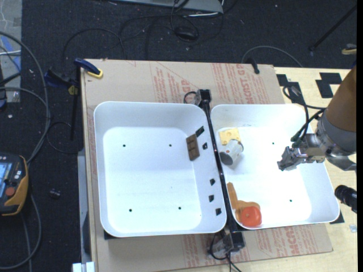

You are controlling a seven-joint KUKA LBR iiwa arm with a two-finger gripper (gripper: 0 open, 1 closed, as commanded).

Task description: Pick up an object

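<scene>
Camera view: my gripper (pixel 285 162) hangs over the right bin (pixel 295 117), right-centre of its floor, coming in from the right edge. Fingers too small and dark to read; I cannot tell whether they are wide or narrow, and nothing is visible between them.

Objects to pick are all well apart from me, crowded along the right bin's left wall. A yellow block (pixel 229 135) sits near the top, and a grey-white cylinder (pixel 231 151) lies touching it just below. Further down, near the front-left corner, an orange-red ball (pixel 249 215) sits against a tan handle piece (pixel 234 196) beside the divider.

The left bin (pixel 113 118) holds a small brown bar (pixel 193 148) against its right wall.

Bare white floor between my gripper and the objects. The black divider (pixel 216 152) between the bins crowds them on their left side. Cables (pixel 306 120) run down to my wrist.
</scene>
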